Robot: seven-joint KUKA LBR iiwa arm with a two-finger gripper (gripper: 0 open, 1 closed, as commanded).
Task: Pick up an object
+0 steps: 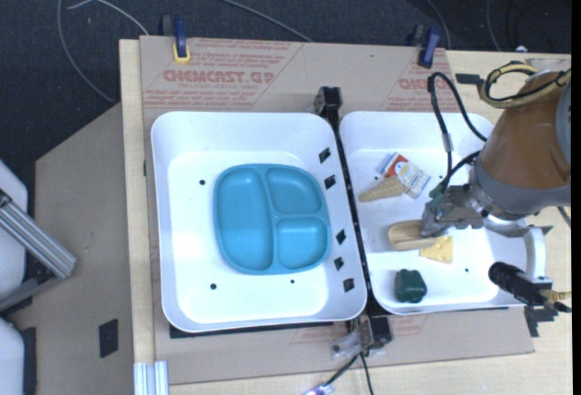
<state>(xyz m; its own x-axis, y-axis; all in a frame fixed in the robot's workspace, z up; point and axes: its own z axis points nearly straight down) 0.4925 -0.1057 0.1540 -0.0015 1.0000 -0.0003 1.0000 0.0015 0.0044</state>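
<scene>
Gripper [437, 219] low in right bin [472, 134], over right end of tan block [404, 233]; finger state cannot be told. Yellow wedge [438, 249] just below block, touching it. Green lump [410, 285] near front wall. Tan wedge [380, 192] and red-white packet [405, 173] farther back. Blue tray [271, 218] in left bin [172, 202].

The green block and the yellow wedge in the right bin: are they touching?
Apart. The camera view shows bare white bin floor between the green block and the yellow wedge, which lies higher up.
</scene>
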